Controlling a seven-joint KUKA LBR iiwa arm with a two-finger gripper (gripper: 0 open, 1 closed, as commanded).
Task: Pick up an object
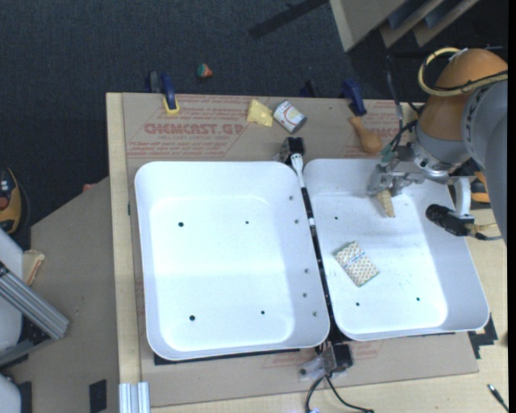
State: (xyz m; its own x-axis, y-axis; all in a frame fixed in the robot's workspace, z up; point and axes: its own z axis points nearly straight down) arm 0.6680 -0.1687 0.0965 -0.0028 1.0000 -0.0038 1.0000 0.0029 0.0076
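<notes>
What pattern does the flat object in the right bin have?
The flat object is pale with a fine dotted pattern, seen in the camera view.

A dark blue-black carpeted floor [105, 40] surrounds the bench [226, 121], whose brown board top bears red lettering along its far edge. Pale furniture [395, 20] stands beyond the far right corner, and an aluminium rail [32, 302] lies off the left edge.

Even overhead light floods the two white bins [226, 258], washing their floors almost to glare, with faint shadows along their inner walls. The dark floor [64, 48] beyond the surface [210, 129] stays dim. Focus is slightly soft throughout.
</notes>
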